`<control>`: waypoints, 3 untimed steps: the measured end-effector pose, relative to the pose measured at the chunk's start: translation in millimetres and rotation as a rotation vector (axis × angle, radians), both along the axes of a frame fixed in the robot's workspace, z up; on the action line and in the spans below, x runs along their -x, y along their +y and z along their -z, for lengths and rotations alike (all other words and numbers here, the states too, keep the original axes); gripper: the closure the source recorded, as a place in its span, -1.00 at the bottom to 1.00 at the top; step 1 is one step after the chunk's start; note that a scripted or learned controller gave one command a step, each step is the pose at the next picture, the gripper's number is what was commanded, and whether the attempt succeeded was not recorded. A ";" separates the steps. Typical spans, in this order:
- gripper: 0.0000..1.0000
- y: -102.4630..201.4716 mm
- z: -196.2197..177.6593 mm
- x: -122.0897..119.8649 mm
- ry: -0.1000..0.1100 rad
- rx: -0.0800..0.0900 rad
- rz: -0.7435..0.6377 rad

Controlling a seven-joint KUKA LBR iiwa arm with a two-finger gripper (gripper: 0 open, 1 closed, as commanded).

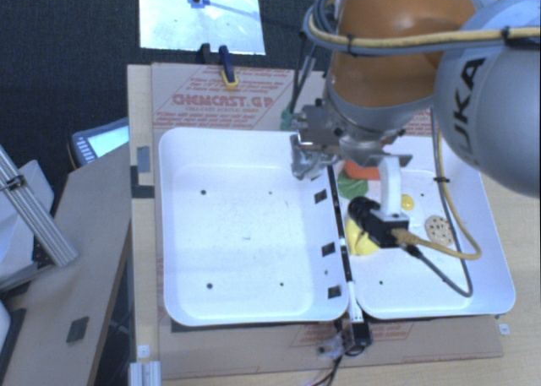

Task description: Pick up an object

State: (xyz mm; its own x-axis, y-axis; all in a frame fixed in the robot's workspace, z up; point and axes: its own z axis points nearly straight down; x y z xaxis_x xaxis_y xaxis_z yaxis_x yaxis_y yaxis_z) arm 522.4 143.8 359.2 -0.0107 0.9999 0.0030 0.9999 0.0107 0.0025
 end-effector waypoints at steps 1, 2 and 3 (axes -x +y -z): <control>1.00 53.2 -130.4 36.8 -0.012 -0.006 -0.002; -1.00 49.1 -122.2 35.3 0.000 0.002 0.006; 1.00 49.2 -133.6 34.7 -0.003 0.001 0.001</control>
